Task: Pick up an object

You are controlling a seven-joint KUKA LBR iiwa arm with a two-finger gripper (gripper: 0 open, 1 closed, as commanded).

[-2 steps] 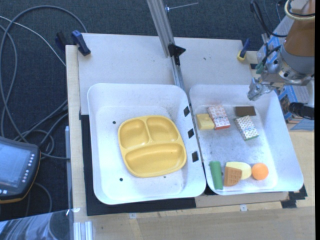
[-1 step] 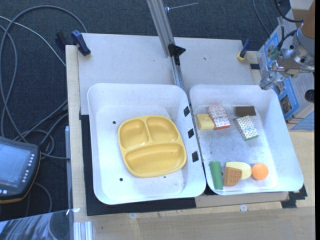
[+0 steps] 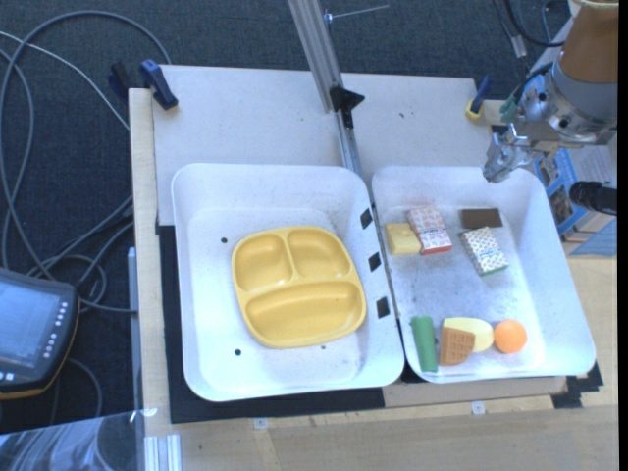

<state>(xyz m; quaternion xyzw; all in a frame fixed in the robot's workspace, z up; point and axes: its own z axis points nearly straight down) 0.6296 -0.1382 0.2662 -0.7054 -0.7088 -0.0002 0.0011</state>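
Camera view has the gripper [image 3: 500, 162] hovering above the right bin's [image 3: 559, 263] far corner, holding nothing; its opening I cannot tell. Approach step: next it must descend onto a target, perhaps the patterned box [image 3: 485, 250] nearby.

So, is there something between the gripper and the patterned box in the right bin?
Nothing visible does. The gripper hangs over the right bin's far rim, and the patterned box lies uncovered below it, beside a brown block.
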